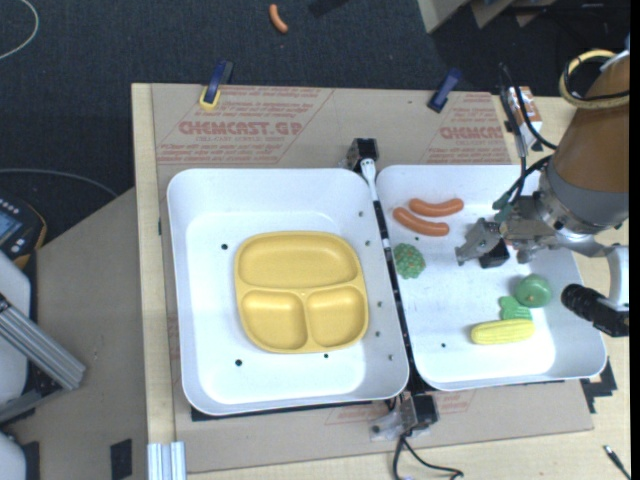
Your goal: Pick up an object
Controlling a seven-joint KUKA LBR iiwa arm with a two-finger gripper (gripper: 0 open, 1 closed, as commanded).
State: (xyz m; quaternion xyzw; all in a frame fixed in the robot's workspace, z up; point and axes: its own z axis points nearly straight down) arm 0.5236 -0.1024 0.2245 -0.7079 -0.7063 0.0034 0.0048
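Camera view looks down on my bench at a slant, with my arm (595, 158) coming in from the right, the orange band sitting just above the grey wrist. My gripper (487, 245) hangs over the right bin (440, 363), in its upper middle, pointed toward the left; the dark metal there is too muddled for me to tell whether it is wide or narrow, and I see nothing between its tips. Just up and to the left of it lie two sausages (428, 215), one above the other, nearly touching at their left ends. Lower left of them, close to the divide between the bins, sits a green broccoli floret (408, 261). Below my gripper and to the right is a round green piece (533, 290), perhaps a pepper or a lime, though I cannot make it out for sure. Just below that lies an ear of corn (503, 331), yellow with a green husk end at its upper right, lying roughly level. The left bin (195, 268) holds a yellow divided plate (300, 290) in its middle, with one long compartment at the top and two smaller ones below. On the dark floor beyond the bench lies a small orange piece (278, 17), well apart from everything else.
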